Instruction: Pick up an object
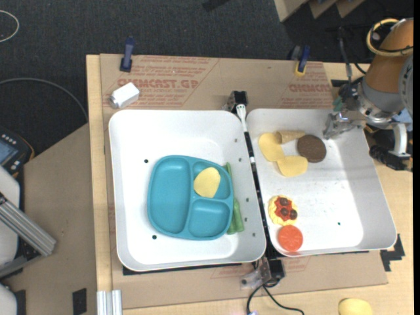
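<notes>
Two white bins viewed, arm parked at far right corner.
Left bin (131,176) is filled by a teal divided tray (187,199) carrying a yellow piece (207,182). Right bin (357,195) keeps toy food along its left wall: yellow pieces (279,156), brown cookie (312,148), pizza slice (283,209), tomato (290,237); right side is free. Gripper (336,125), apart from cookie; finger state cannot be told.

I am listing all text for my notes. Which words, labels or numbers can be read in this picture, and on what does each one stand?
"SAMCAST" is my best reading of the red print on the cardboard sheet behind the left bin; the letters after it are too blurred.
A second red print on the cardboard behind the right bin is too faint to read.
I can make out no other text.
</notes>
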### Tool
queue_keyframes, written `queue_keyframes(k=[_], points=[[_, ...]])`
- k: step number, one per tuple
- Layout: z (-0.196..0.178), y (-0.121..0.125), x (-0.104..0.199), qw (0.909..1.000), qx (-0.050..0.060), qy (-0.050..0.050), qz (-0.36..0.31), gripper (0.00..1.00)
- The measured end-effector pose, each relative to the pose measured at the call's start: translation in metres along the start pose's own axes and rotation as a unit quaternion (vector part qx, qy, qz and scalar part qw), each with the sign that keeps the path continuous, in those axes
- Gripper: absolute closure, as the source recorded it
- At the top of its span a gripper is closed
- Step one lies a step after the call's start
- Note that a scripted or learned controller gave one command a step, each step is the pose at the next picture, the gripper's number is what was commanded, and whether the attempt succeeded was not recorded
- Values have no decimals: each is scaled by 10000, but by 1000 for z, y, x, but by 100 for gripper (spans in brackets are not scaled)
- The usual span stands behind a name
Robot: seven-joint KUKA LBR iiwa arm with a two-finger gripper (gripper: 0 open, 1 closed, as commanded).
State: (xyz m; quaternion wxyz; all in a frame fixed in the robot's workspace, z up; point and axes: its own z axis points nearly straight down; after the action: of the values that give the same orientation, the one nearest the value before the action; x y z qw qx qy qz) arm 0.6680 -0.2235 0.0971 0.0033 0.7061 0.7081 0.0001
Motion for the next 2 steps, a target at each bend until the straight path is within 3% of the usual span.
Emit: queue_keyframes(k=[1, 2], points=[[12, -2, 0, 10000, 31, 16, 7, 100], [0, 0, 0, 10000, 2, 3, 3, 100]])
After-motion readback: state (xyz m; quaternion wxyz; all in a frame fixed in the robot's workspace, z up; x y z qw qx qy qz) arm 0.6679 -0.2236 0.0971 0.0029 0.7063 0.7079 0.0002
